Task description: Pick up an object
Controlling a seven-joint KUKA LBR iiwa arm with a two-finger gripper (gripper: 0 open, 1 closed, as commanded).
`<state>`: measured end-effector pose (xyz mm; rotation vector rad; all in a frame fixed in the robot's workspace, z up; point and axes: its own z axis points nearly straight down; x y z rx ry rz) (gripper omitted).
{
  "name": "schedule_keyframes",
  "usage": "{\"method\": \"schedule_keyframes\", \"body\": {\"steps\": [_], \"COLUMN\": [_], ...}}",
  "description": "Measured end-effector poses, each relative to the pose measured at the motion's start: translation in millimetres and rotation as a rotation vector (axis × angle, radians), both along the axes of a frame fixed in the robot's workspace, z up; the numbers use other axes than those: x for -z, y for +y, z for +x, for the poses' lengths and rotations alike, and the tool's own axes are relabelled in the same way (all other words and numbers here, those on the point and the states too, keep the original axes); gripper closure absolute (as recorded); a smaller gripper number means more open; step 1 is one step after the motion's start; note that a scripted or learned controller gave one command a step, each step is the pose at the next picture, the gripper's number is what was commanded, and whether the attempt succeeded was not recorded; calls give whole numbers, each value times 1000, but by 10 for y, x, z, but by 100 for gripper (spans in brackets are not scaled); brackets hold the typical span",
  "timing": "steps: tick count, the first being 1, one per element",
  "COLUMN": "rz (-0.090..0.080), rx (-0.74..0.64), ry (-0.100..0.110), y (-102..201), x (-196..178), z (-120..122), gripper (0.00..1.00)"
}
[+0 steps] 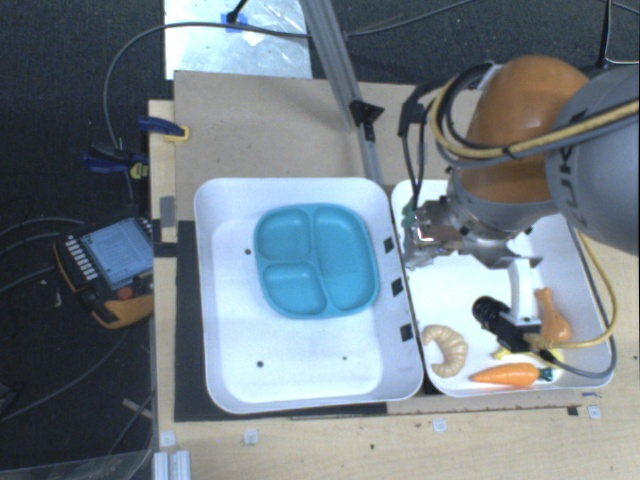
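Item 1. Left bin (300, 363): white, shallow. Holds a blue divided plate (318, 260), three compartments, lying flat at the bin's centre toward 12 o'clock.

Item 2. Right bin (450, 293): white, shallow, side by side with the left bin. Holds the candidate objects for picking:
- croissant (446, 348), pale tan and curled, at the bin's 7 o'clock, near the left wall;
- carrot (505, 375), orange with a green tip, lying along the front wall at 6 o'clock, just beside the croissant at its 4 o'clock;
- orange-tan elongated piece (550, 313), kind not identifiable, at the bin's 4 o'clock, above the carrot.

Item 3. Arm (530, 118): grey with an orange band, over the right bin's 12 to 2 o'clock portion.

Item 4. Gripper (425, 233): at the right bin's 10 o'clock, close to the wall shared with the left bin, well apart from croissant, carrot and orange-tan piece. Whether it is spread or closed is not discernible; nothing is seen held in it.

Item 5. Bench (250, 118): brown board under both bins.
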<state>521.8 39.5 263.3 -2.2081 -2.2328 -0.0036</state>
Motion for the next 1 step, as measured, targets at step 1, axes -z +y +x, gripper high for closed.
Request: {"method": "schedule_keyframes", "body": {"steps": [1], "rz": [-1], "rx": [1], "ry": [1], "y": [443], "x": [175], "z": [-96], "gripper": [100]}}
